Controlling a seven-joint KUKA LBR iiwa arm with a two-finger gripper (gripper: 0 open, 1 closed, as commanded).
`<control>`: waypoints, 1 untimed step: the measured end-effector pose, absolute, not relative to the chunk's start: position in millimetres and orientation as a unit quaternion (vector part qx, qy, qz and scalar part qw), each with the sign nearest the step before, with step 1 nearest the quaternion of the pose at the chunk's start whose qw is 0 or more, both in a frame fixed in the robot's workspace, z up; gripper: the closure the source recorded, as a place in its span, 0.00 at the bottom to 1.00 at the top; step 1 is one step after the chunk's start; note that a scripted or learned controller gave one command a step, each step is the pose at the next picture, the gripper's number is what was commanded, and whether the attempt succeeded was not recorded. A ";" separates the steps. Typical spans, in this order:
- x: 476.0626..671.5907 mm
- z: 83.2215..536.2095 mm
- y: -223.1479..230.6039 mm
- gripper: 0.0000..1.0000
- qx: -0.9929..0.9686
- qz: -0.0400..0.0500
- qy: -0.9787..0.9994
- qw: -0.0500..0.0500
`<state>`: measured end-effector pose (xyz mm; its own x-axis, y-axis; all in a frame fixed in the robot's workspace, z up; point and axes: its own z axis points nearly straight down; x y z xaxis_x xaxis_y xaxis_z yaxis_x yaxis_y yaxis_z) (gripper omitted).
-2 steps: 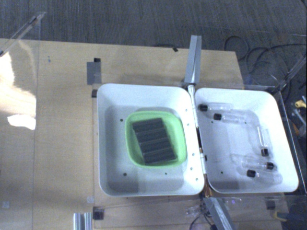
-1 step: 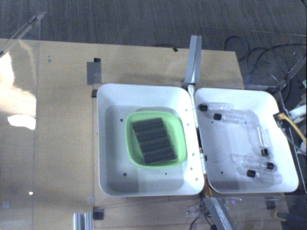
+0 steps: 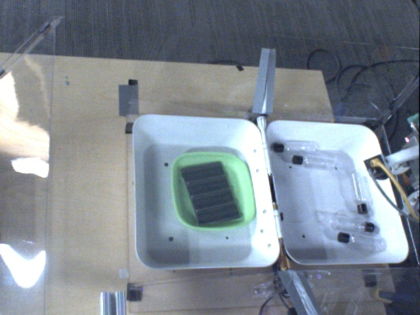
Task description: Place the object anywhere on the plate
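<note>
a dark ribbed block (image 3: 210, 193) already lies on the green plate (image 3: 180, 199) in the left bin (image 3: 147, 241), so the placing looks done. clear tubes (image 3: 306, 153) sit right of the plate, in the other bin (image 3: 394, 251). i cannot tell the claw's state.

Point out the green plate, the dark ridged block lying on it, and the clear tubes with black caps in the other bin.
Green square plate (image 3: 181, 210): camera view, bare left rim.
Dark grey ridged rectangular block (image 3: 210, 193): camera view, middle of top face.
Clear plastic tube with black cap (image 3: 303, 158): camera view, tube body in right bin.
</note>
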<state>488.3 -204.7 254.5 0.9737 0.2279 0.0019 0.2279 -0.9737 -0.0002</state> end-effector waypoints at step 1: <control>489.4 398.5 -205.6 0.00 -0.994 -0.006 -0.105 -0.004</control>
<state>489.4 -205.6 398.5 0.9780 0.2084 0.0108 0.2084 -0.9780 0.0086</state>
